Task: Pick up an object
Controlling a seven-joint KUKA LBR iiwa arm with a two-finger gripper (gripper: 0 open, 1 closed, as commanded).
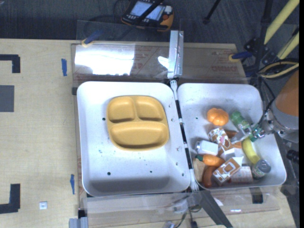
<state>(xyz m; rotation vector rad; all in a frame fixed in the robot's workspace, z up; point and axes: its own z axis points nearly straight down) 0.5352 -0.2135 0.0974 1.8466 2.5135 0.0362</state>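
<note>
Pale wooden bench on dark grey carpet floor.

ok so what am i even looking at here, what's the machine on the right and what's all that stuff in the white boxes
You are looking down at a slant from one fixed camera above a wooden workbench. Two shallow white plastic bins sit side by side on it. The grey robot arm with an orange band reaches in from the right edge; its claw is at the right bin's right side, over the items there, and it is too small here to tell whether it grips anything.

The left bin holds a yellow plastic plate with three compartments. The right bin holds a jumble of toy groceries: a round orange fruit, a yellow banana, a green bottle, a small grey can and several small printed cartons.

The arm's job is to pick up one of these.
</note>
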